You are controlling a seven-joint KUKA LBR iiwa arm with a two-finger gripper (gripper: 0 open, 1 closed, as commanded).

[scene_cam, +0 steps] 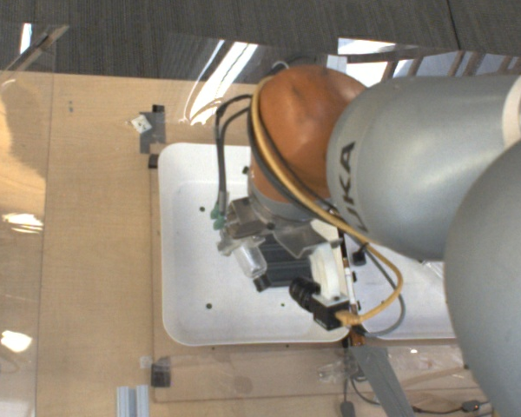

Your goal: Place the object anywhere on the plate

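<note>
We see the KUKA arm (434,155) taking up most of the right side, its orange band (300,124) above the wrist, reaching down into the left white bin (187,250). Bin sits on the light wood counter (78,259). The gripper (243,254) hangs low over the bin floor, wrist body and cables blocking our look at the jaws: we cannot tell if they're apart, together, or clamped on anything. We can't locate the object or the plate; if they're in the bin, the arm covers them. So no honest call from us on weight, stiffness, slip or where to grip; we'd guess small and light given the shallow bin. Readable writing: part of "KUKA" lettering (346,181) on the grey link. Small dark specks (208,305) on the bin floor, too small to identify.
</note>
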